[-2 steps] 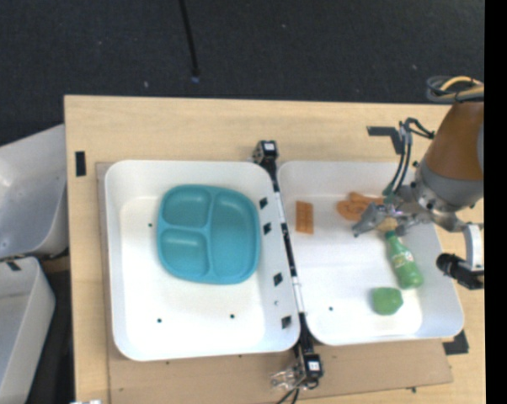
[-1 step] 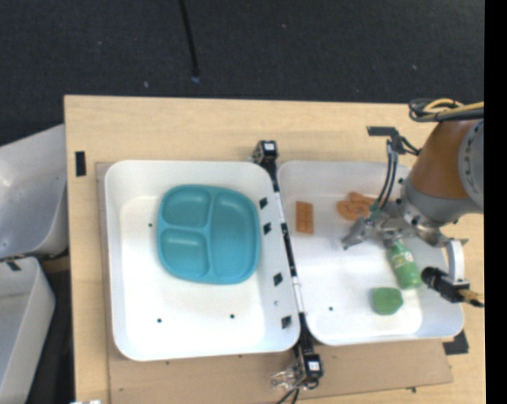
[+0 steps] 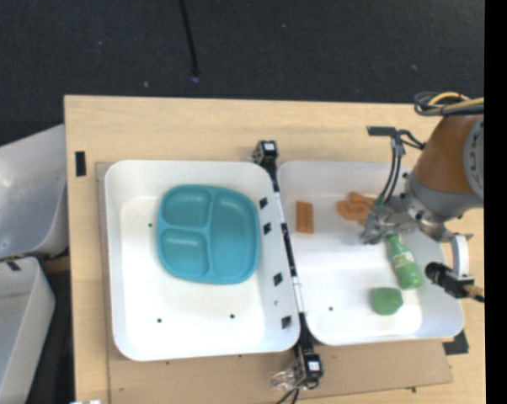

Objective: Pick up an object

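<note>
The right bin (image 3: 338,322) holds a small brown block (image 3: 305,217), an orange lumpy piece (image 3: 353,206), a green bottle (image 3: 403,262) lying on its side, and a green round object (image 3: 386,300). My gripper (image 3: 378,227) is low over the bin's right half. It sits just at the bottle's upper end and right below the orange piece. The arm's body hides part of the bin's right side.
A teal divided plate (image 3: 209,232) lies in the left bin (image 3: 127,310). Black clips run down the ridge between the bins (image 3: 285,251). White containers (image 3: 18,200) stand off the bench to the left. Cables loop by the arm at the upper right (image 3: 397,146).
</note>
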